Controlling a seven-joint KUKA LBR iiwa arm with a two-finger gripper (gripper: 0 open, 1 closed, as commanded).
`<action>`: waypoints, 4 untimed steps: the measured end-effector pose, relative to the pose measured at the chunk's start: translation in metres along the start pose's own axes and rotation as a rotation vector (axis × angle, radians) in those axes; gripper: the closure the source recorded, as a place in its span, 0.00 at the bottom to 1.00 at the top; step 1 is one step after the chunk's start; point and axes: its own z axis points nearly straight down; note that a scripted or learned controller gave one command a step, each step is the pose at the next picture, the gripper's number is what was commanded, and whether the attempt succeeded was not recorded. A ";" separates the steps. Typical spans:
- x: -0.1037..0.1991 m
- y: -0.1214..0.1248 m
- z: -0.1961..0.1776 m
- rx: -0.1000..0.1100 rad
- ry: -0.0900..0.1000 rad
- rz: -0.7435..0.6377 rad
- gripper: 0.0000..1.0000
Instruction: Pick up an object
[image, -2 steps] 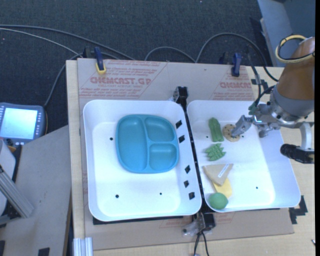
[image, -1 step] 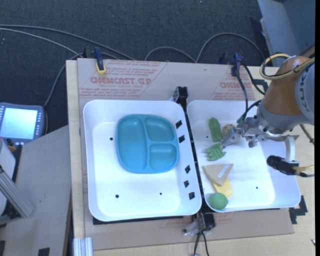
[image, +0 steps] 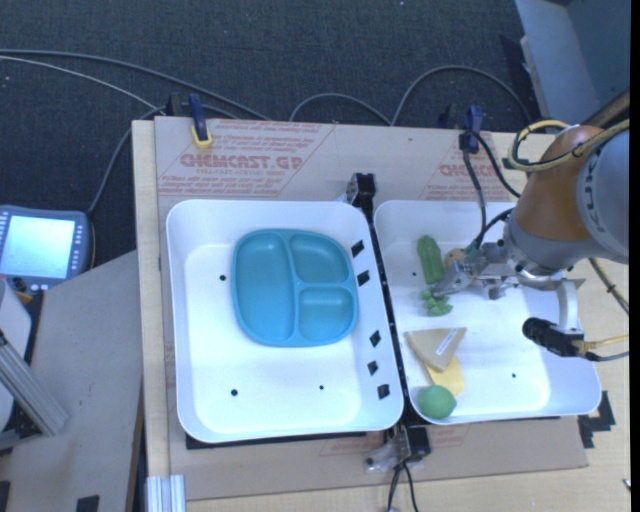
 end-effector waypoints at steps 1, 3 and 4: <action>0.001 0.003 -0.015 -0.011 0.000 0.000 1.00; -0.006 -0.006 -0.110 -0.003 -0.004 0.000 1.00; -0.012 -0.003 -0.174 -0.006 -0.005 0.000 1.00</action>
